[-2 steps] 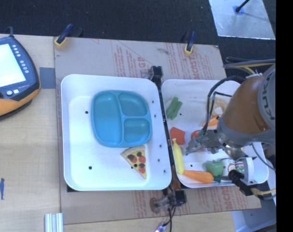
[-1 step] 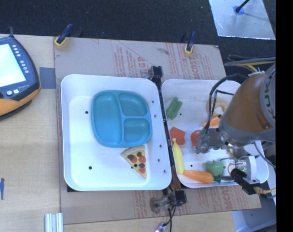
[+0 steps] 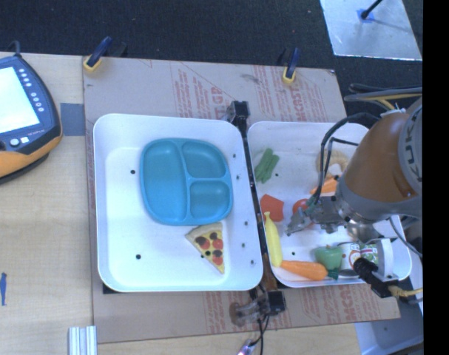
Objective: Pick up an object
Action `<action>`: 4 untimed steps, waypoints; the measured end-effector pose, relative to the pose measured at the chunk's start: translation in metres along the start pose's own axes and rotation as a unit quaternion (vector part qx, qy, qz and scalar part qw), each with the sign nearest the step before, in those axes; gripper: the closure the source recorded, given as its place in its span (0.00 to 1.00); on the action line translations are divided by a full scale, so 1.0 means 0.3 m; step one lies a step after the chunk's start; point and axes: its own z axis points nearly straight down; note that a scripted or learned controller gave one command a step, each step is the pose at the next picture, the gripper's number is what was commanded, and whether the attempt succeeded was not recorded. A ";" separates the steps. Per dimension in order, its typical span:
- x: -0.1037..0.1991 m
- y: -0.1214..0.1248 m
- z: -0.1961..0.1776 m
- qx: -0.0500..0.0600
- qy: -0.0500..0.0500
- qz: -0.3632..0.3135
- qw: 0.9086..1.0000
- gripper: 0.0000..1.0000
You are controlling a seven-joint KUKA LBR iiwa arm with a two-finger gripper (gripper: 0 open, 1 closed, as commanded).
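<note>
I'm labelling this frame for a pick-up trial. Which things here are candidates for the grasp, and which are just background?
Part of the job:
pincer
red piece
green pod
banana
carrot
green toy
right bin

Just lying about:
blue divided plate
pizza slice
left bin
tablet pendant
clamps

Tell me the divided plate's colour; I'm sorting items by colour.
Light blue; the divided plate shows best in the overhead camera view.

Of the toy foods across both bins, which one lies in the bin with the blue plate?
The triangular toy pizza slice, just below the blue divided plate in the left white bin. The other toy foods all sit in the right white bin.
</note>
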 end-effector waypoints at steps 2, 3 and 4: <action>-0.134 0.268 0.029 -0.002 0.002 0.004 1.000 1.00; -0.134 0.268 0.030 -0.001 0.002 0.004 1.000 0.00; -0.062 0.247 0.063 -0.001 0.002 0.005 1.000 0.00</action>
